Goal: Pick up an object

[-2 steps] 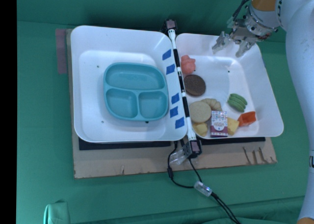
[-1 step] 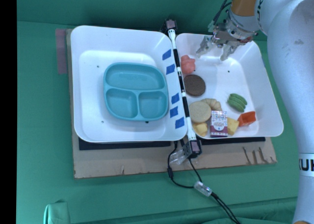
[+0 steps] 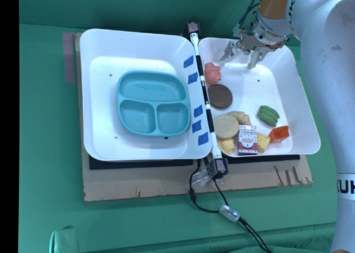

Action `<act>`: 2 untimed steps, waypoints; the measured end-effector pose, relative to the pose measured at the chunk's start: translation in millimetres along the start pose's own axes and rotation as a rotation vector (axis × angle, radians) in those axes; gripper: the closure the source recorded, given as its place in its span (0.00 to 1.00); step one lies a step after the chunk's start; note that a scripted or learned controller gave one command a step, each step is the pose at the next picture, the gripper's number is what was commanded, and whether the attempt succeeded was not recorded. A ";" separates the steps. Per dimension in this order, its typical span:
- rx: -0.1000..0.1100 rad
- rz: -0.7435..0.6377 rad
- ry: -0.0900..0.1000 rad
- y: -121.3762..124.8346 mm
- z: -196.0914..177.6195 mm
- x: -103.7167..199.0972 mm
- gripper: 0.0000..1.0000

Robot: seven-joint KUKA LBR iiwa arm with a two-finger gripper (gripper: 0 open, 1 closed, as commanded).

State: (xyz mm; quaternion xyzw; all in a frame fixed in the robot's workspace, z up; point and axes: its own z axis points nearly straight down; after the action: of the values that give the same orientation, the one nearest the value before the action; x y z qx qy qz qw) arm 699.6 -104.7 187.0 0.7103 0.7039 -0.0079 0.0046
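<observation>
Item one, at 9 o'clock of the green-covered tabletop (image 3: 44, 135): the left shallow white bin (image 3: 100, 46), and in it a teal plastic divided plate (image 3: 152, 103) with three compartments, lying flat at its middle.

Item two, the seam between the bins: a black-and-white striped bar (image 3: 201, 74) with blue tape squares (image 3: 193, 77) along the left bin's edge.

Item three, the right shallow white bin (image 3: 288, 85), which holds your candidates. Along its 9 o'clock side, from top to bottom: a pink-red toy food piece (image 3: 212, 72), a dark brown round patty (image 3: 221, 96), a tan round biscuit-like disc (image 3: 226, 126) and a yellow chunk (image 3: 227, 146). Just beside the disc you have a pale curled pastry piece (image 3: 242, 116) and a small printed red-and-white box (image 3: 247, 139), touching a yellow wedge (image 3: 262, 142). Toward 4 o'clock lie a green pea pod (image 3: 268, 115) and an orange-red block (image 3: 279, 133).

Item four, at the bin's 12 o'clock corner: the grey arm's end effector (image 3: 239, 57), fingers spread apart, with nothing between them. It hangs over bare bin floor, the pink-red piece being the nearest object, at its 8 o'clock.

Status: nothing is lifted; every object rests in the bin. You have the whole pick left, as it looks: choosing a piece, descending, closing and raising.
</observation>
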 end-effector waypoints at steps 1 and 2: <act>0.000 -0.002 0.003 0.1 0.4 -0.1 0.00; -0.009 0.000 0.011 3.1 -18.0 2.7 1.00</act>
State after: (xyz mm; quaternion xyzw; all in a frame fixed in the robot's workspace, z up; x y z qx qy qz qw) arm 702.8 -101.7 204.9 0.7104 0.7038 -0.0007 0.0039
